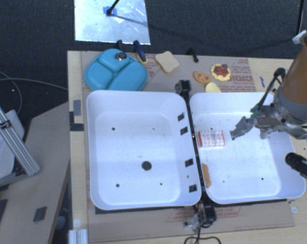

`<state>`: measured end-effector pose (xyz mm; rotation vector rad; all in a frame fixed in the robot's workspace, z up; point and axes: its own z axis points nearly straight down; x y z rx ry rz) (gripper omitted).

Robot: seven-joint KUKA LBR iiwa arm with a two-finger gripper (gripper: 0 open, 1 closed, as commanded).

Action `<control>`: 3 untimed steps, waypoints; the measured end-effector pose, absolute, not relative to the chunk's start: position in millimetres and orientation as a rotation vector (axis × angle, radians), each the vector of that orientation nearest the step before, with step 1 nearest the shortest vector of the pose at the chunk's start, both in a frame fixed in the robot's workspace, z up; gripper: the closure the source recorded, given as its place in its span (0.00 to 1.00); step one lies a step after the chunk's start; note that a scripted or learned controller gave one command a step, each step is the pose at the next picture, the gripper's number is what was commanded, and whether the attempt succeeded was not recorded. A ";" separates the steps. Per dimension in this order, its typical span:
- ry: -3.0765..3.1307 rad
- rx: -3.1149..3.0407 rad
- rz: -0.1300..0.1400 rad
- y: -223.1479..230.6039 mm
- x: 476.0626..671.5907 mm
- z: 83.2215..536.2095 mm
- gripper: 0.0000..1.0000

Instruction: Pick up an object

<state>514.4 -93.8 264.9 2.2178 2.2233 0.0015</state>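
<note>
1. One small red-and-white packet (211,139) lies flat in the right bin (275,187), near that bin's left wall, at centre-right of the frame.
2. One small orange piece (206,175) lies in the same bin, below the packet and close against the left wall, lower centre of the frame.
3. The gripper (238,131) hangs over the right bin just right of the packet, apart from it. Whether it is released or clenched cannot be told; nothing shows in its grasp.
4. One arm (301,85) comes in from the right edge of the frame, its orange band above the grey wrist.
5. Two white bins sit side by side. The left bin (108,116) holds one small dark round object (146,165) near its middle.
6. Above the bins, on the bench's (158,222) upper strip, five loose things lie: one blue divided tray (116,71) at upper left, one toast-like slice (167,61), one pretzel-like piece (201,77), one round item with red topping (220,71), and one pale yellow piece (212,87) touching the right bin's top rim.
7. One shiny square sheet (112,14) lies on the dark floor at the top of the frame.
</note>
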 end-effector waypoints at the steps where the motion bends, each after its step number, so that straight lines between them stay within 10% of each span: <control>1: 2.229 2.215 0.003 -28.2 495.4 182.6 0.00; 2: 2.221 2.217 0.005 -30.4 496.8 194.6 1.00; 3: 2.221 2.208 0.014 -27.9 487.9 322.8 1.00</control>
